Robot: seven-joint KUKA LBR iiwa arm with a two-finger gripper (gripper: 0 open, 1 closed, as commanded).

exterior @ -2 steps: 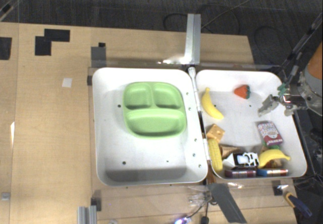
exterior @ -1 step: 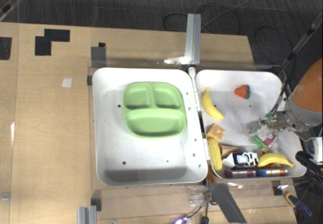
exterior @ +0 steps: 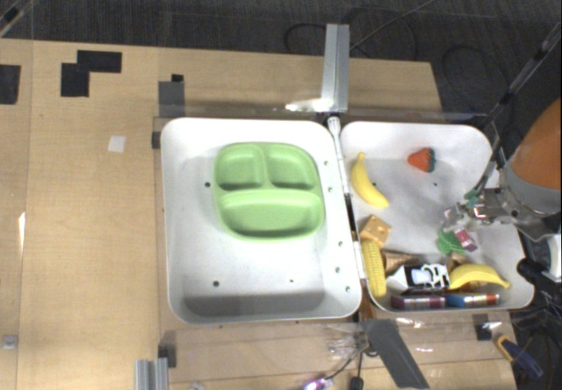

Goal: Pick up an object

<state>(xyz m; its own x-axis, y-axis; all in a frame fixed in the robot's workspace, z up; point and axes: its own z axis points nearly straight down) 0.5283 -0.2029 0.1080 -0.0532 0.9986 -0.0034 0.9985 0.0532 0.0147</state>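
The right bin point(exterior: 457, 135) holds several things. A yellow banana point(exterior: 369, 182) lies near its left wall and a red strawberry point(exterior: 422, 160) sits toward the back. A tan block point(exterior: 376, 228) and a corn cob point(exterior: 373, 265) are at the front left. A second banana point(exterior: 477, 275), a black-and-white item point(exterior: 426, 275) and a dark red bar point(exterior: 443, 299) line the front wall. My gripper point(exterior: 465, 213) hangs low over the bin's right side, just above a small green and pink object point(exterior: 457, 241). Nothing is visibly held.
The left bin point(exterior: 189, 204) bears a green divided plate point(exterior: 268, 188). A metal post point(exterior: 336, 68) stands behind the seam between the bins. The arm's grey body and orange band point(exterior: 537, 160) overhang the right bin's right wall.
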